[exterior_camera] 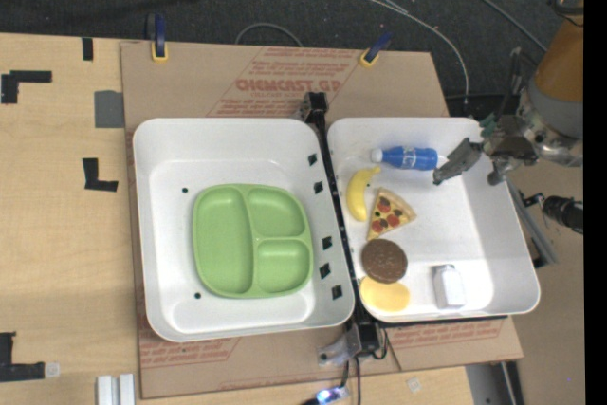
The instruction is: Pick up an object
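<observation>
The gripper (477, 164) is hanging over the upper right part of the right bin (488, 232), reaching in from the right edge. Its two dark fingers (455, 163) are standing spread apart with bare white bin floor showing between them; nothing is sitting in the gap, so the pincer is released. Above it the grey wrist and the orange band of the arm (561, 76) are rising out of view.

The right bin is a shallow white plastic tray with rounded corners, and it is carrying the loose objects. A small blue bottle (409, 157) with a white cap is lying on its side near the top, just left of the nearer fingertip and apart from it. Below it a curved yellow banana (358, 193) is lying along the left wall. A triangular pizza slice (389, 212), orange with red spots, is lying just beside the banana. A flat, round, dark brown cookie (384, 261) is sitting lower down, touching a pale yellow rounded piece (386, 296) at the bottom edge. A small white blocky item (448, 285) is resting near the lower right corner.

The left bin (161, 156) is holding a smooth light green divided plate (251, 239) with three compartments, lying flat. Both bins are sitting on a cardboard sheet (275, 81) on the wooden bench (57, 232).
</observation>
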`<state>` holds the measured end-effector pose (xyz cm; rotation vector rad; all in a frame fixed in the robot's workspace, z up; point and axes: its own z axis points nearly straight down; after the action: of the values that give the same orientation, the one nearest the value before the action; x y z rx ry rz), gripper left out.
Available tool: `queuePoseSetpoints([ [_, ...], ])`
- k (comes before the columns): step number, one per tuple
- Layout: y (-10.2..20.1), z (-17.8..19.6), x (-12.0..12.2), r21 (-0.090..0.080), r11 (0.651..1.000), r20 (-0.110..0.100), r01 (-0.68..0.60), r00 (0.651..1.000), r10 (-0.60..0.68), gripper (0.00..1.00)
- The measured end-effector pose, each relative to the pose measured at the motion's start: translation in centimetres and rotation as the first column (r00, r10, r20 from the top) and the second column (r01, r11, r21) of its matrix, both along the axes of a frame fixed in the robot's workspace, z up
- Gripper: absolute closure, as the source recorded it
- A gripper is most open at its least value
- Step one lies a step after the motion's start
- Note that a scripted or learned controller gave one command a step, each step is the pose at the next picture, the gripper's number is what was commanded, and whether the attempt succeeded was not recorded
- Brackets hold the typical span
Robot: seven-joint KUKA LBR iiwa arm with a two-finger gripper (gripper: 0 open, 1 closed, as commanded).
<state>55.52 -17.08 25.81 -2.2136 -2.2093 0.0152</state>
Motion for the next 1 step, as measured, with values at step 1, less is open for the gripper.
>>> queuePoseSetpoints([
  [1,0.06,0.6,0.2,-0.002,1.0,0.01,-0.004,1.0,0.004,0.0],
])
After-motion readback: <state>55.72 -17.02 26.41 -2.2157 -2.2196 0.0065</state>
